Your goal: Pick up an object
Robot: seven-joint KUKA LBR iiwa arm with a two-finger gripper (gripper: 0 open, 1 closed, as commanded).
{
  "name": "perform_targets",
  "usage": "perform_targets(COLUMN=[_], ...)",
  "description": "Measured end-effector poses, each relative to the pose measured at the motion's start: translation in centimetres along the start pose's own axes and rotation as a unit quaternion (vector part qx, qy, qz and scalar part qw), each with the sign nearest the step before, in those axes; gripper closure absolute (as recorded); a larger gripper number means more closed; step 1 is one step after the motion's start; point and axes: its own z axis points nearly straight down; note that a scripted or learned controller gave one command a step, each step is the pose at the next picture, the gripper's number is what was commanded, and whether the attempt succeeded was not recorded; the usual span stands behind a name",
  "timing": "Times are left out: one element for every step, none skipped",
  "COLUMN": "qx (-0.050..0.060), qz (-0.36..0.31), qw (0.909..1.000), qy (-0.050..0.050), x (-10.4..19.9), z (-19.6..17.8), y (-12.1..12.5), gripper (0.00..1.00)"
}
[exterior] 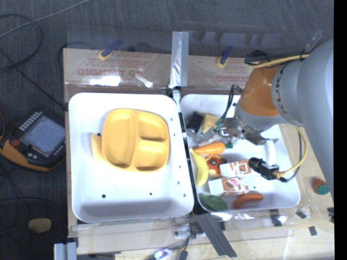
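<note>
Arm (pixel 282 91) hung over right bin (pixel 290 196), crowding carrot (pixel 210 148), banana (pixel 200 169), cartons (pixel 233 177), sausage (pixel 248 200), yellow tray (pixel 134 138) in left bin (pixel 87 199), gripper (pixel 230 128) hidden, grip state impossible to tell.

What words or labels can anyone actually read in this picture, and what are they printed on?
None can be read for certain.
Red lettering on the clear plastic sheet behind the bins: upside down and too blurred.
Print on the small red-and-white cartons in the right bin: too small.
Screen of the handheld controller on the floor: too small.

One fixed camera above the bench, looking down at a slant, both white bins (pixel 76 145) in frame
</note>
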Motion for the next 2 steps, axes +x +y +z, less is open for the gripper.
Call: perform_targets(qx=[-0.002, 0.006], qz=[0.000, 0.055], qw=[1.0000, 0.9985], qy=[0.001, 0.000], x=[0.0, 4.9], z=[-1.0, -11.5], y=[0.1, 1.9], gripper=[1.00, 1.00])
